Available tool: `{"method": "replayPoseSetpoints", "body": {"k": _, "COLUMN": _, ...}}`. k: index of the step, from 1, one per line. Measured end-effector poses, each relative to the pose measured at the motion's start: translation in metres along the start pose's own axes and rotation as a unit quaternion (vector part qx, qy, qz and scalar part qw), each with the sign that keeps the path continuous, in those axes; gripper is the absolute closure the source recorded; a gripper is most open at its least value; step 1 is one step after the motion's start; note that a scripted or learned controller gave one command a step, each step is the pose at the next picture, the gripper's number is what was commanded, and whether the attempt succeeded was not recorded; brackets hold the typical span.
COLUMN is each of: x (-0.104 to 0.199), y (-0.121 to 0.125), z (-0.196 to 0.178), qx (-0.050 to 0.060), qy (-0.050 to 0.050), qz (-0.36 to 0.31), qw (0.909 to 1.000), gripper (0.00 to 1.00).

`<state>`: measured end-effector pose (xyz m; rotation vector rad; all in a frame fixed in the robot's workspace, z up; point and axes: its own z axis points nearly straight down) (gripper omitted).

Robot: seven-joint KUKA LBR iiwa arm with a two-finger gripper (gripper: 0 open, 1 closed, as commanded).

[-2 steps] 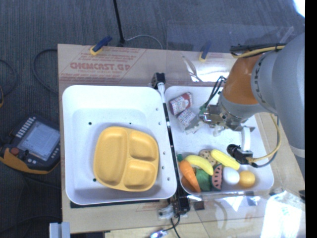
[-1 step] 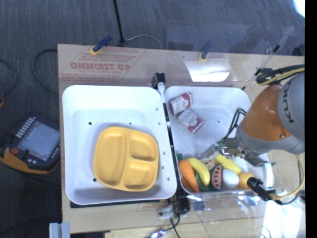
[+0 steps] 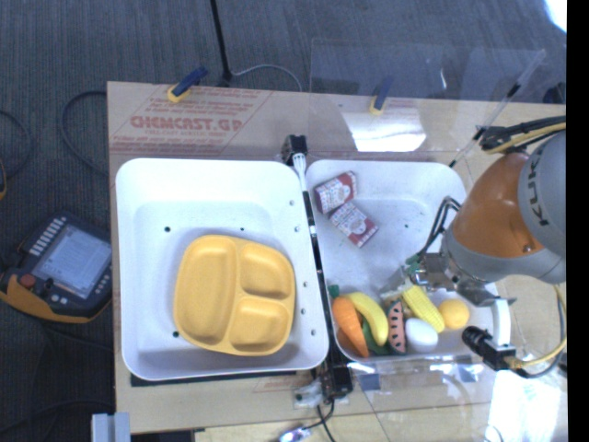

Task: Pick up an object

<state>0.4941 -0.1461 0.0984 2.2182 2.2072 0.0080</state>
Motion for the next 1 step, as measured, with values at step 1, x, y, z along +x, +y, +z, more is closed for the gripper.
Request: {"method": "replayPoseSetpoints", "body": {"k": 1, "x": 0.0842, "y": 0.0074, "z": -0.1255, "qx": 0.008, "qy": 0.002, "qz": 0.053, "qw": 0.9985, "gripper": 1.0}}
